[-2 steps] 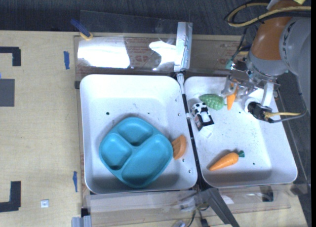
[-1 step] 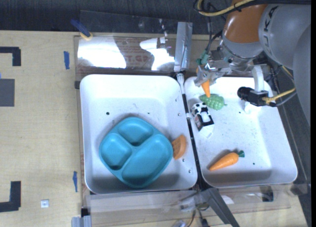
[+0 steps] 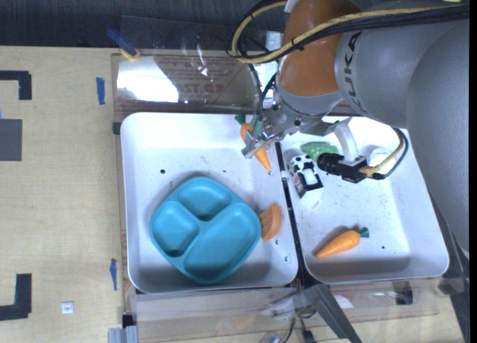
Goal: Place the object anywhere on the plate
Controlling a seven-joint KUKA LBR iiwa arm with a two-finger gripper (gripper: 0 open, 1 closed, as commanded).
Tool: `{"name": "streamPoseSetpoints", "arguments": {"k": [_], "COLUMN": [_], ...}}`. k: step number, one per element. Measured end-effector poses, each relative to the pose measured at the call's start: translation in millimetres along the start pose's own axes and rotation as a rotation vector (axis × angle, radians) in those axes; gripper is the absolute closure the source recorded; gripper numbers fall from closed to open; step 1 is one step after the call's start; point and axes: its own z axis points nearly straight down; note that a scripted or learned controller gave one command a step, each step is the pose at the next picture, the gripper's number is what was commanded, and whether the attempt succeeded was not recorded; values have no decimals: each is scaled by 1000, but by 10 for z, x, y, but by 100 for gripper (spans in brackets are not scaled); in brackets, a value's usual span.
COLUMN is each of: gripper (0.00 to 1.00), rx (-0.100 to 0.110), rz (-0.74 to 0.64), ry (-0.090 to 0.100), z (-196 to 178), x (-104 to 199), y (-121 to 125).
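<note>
Item: toy carrot (image 3: 261, 153), small, tapered, likely light, rigid, smooth plastic; best pinched across its thicker upper half. Location: above and right of the blue plate (image 3: 203, 228), clamped between the fingers of the gripper (image 3: 258, 139).

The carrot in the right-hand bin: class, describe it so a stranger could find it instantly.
Find the right bin of the two white bins. Near its front edge lies a carrot, whole, orange, with a green top. Unlike the other orange pieces, it lies alone, away from the gripper and the blue plate.
</note>
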Motion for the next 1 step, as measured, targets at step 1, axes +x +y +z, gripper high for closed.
{"name": "streamPoseSetpoints", "arguments": {"k": [1], "gripper": [100], "rx": [2], "rz": [-260], "ry": [0], "z": [587], "x": [808], "y": [-217]}}
